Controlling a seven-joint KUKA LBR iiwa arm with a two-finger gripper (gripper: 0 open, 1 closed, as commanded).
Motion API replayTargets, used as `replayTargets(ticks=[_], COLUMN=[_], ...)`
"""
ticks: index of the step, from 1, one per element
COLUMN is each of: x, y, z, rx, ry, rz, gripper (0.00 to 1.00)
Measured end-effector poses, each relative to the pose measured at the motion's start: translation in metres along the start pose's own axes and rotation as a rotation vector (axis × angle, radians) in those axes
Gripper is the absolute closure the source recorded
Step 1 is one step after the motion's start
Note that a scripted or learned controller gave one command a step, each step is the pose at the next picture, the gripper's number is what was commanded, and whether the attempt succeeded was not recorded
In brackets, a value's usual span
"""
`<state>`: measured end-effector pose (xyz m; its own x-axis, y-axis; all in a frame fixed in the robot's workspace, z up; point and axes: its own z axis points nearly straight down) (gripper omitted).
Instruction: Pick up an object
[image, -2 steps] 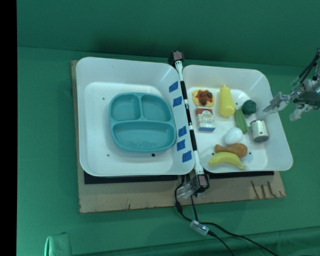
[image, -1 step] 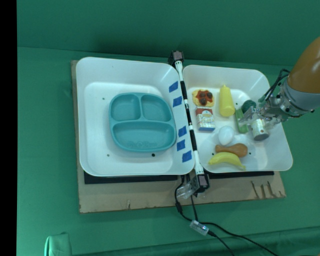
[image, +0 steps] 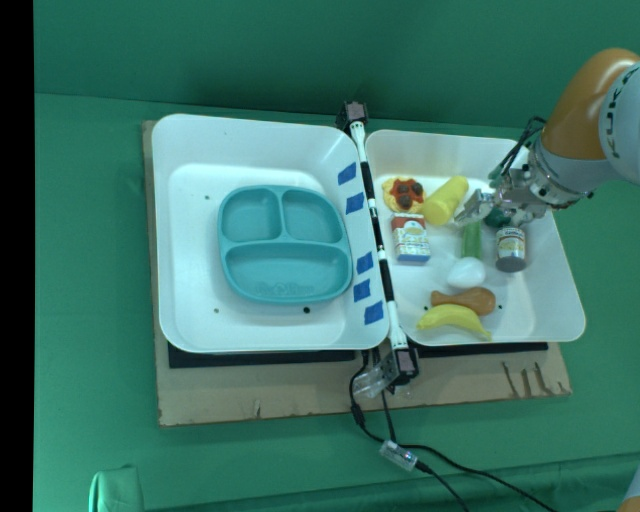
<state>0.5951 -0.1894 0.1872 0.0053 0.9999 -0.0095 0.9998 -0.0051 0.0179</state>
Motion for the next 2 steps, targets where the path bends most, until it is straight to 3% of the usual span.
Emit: replayTargets(ticks=[1, 2], x=[-0.004, 0.056], y=[0.003, 0.022], z=[-0.017, -0.147], rx=[-0.016, 0.004], ry=[-0.009, 0.004], rz=[0.007, 0.000], gripper=[1.00, 1.00])
